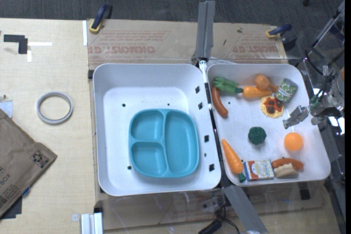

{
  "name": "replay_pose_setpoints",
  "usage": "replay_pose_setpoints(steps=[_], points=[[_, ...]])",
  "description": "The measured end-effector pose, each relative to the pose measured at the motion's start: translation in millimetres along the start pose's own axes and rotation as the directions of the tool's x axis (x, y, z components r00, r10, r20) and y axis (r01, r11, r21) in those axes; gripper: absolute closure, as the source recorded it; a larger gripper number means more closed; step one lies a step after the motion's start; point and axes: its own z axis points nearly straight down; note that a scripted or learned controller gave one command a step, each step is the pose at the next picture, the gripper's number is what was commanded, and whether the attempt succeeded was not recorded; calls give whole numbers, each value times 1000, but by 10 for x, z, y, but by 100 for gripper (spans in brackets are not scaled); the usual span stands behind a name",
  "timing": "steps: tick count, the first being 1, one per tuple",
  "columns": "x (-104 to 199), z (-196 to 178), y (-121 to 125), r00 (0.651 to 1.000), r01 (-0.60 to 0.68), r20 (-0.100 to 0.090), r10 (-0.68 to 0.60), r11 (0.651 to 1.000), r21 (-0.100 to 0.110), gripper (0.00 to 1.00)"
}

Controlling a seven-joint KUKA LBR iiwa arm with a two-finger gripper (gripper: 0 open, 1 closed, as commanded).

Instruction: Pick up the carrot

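Camera view: two white bins sit side by side on the tabletop (49,52). The left bin (109,85) holds a teal divided plate (164,143). The right bin (312,167) holds the toy food.

The jaws (296,115) reach in over the right bin's right rim; the metal fingers (292,118) look slightly spread with nothing between them, though the view there is cluttered and I cannot tell for certain.

Carrot (232,157): lies flat along the right bin's left wall, well to the left of the jaws and nearer the front, its tip beside a small juice carton (259,169).

Other items relative to the jaws:
- Orange ball (293,142), just in front, apart from them.
- Broccoli piece (256,135), to the left and a little forward.
- Pizza slice (272,106), just left, slightly behind.
- Green packet (286,89), behind.
- A second carrot-like piece with green leaves (241,89), far left-behind.
- Sausage (220,102), against the left wall.
- Hot dog (286,167), at the front right.

A tape ring (54,107) lies on the tabletop far to the left.
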Motion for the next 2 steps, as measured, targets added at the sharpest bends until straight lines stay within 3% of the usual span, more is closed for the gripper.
replay_pose_setpoints(steps=[1,2], points=[[17,949,-63,960,-279,-16,279,960,8,0],[-60,853,-86,958,-288,-3,288,958,3,100]])
